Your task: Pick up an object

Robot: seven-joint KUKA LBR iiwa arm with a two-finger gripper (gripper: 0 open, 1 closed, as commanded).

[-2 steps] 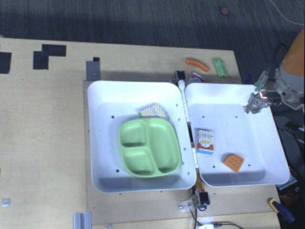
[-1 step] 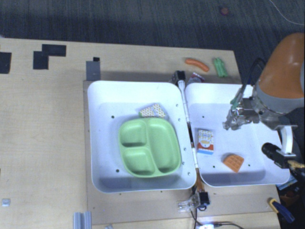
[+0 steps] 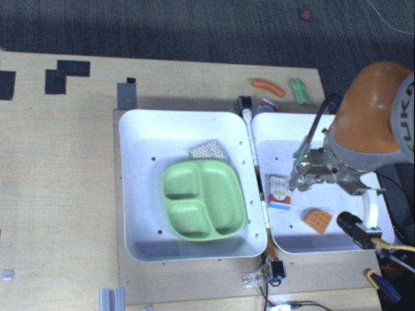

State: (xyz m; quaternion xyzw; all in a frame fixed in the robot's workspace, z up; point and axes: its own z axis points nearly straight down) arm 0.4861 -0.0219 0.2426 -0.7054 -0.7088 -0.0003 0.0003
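Observation:
My gripper hangs low over the right bin, near its left side. A small white carton with blue and red print lies just below and left of it, close to the bin's left wall. I cannot tell if the gripper touches the carton. An orange waffle-like piece lies on the bin floor toward the front, apart from the gripper. The grey and orange arm comes in from the right and covers the bin's right part.
The left bin holds a green divided plate and, behind it, a speckled packet. Beyond the bins, an orange sausage-shaped toy and a green toy lie on the bench.

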